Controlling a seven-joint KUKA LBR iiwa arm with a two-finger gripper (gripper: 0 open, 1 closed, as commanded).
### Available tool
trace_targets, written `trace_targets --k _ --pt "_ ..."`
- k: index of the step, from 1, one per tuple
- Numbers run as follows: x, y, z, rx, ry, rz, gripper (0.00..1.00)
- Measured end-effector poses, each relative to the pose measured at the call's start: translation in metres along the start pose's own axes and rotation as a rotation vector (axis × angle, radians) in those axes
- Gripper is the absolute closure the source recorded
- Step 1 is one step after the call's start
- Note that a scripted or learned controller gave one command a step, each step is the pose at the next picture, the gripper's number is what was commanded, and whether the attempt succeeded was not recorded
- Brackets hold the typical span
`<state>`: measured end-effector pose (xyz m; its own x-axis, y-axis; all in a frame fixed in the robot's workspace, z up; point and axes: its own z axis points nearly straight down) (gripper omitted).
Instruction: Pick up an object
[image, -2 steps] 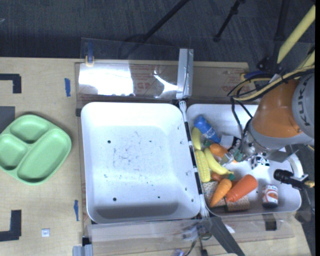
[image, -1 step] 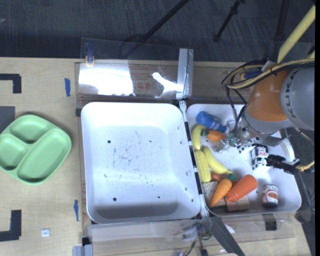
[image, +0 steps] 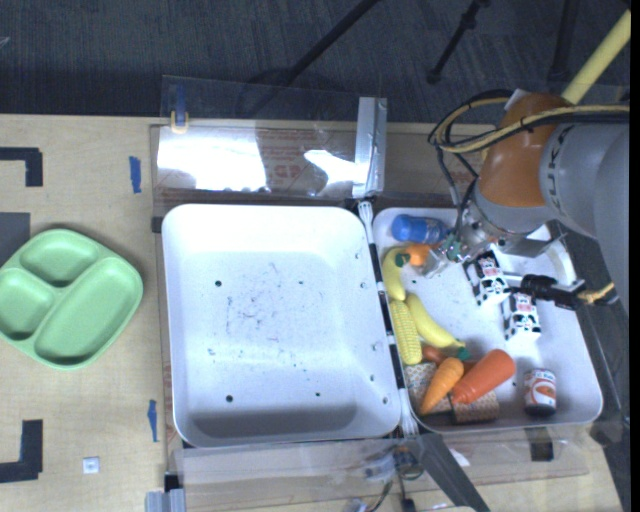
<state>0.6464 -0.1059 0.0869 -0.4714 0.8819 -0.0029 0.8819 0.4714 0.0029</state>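
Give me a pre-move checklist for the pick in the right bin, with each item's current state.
1. Gripper over the right bin: ok, it sits at the bin's far end.
2. Finger state: cannot tell.
3. Object held: not ok, nothing seen between the fingers.
4. Nearest targets: ok, the blue object and banana lie close by.
5. Clutter: not ok, the corn touches the banana and the carrots overlap.
6. Left bin ready to receive: ok.
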Motion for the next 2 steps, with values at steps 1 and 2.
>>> trace_targets --k 1,2 --pt "-0.006 -0.048 -0.001 -0.001 -0.001 -0.051 0.0" --pt "-0.007 0.02 0.001 0.003 0.0 -0.016 0.0"
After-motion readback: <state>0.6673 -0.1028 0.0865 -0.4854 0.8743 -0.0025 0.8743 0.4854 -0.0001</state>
